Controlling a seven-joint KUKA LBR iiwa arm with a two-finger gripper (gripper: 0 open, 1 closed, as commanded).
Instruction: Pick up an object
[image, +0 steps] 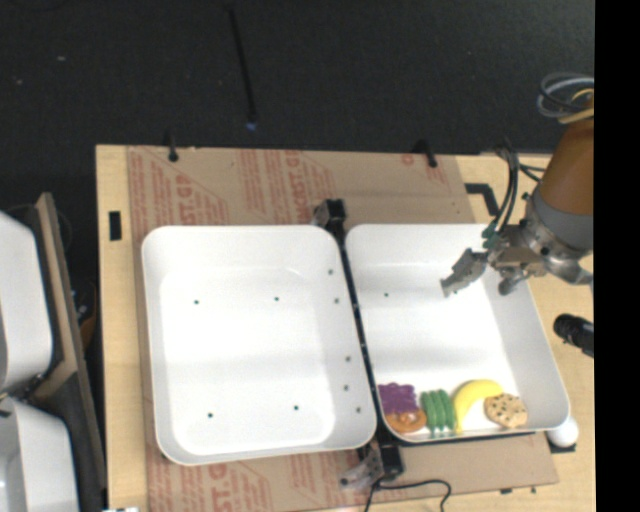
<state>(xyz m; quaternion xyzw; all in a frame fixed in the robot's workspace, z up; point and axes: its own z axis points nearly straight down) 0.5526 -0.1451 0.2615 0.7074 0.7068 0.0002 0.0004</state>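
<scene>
Gripper (485, 271), fingers spread wide and holding nothing, at right-centre; toy food (452, 408) clusters along the right bin's (420, 330) lower wall, ungrasped.

Beyond the far edge of the bench (280, 185), only dark speckled floor (330, 70), crossed by a thin black cable (243, 70) running at a slant. On the bench itself, pale wood under a brown cardboard sheet (250, 190) printed in red. Along the left edge, a wooden-framed panel (62, 290) standing beside white shapes (20, 300), partly cut off. Even, soft light throughout, with faint shadows only.
</scene>
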